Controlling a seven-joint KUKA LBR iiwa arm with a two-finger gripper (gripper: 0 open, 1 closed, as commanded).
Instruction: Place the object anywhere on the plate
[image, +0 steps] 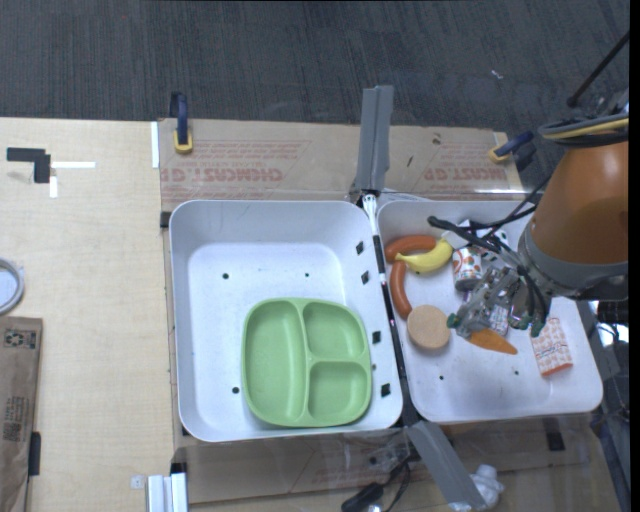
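Writing: mirrored red print runs along the cardboard (300, 160) strip behind the bins at the top of the frame; it reads roughly as "CHEMCO" reversed, the rest too small to tell. A brown bag (18, 400) at the lower left edge carries a recycling mark.
Packet: a white and red packet (551, 349) lies at the right of the right bin (480, 400); its print is too small to read.
Plate: a green three-part plate (305, 362) sits in the lower middle of the left bin (200, 330), tilted a little, with nothing on it.
Gripper: the gripper (492, 308) hangs low over the middle of the right bin, under the orange band of the arm (585, 210); whether it is spread or pinching anything, I cannot tell.
Objects: a banana (425, 259) lies on a curved red sausage (401, 270) at the upper left of the right bin. A tan round disc (428, 327) lies just below them. A carrot (492, 342) lies just under the gripper, right of the disc. A small red and white can (466, 265) lies right of the banana.
In the way: black cables cross above the can and partly hide the gripper.
Around: clamps (181, 125) hold the cardboard at the top; a tape roll (6, 288) sits at the left edge.
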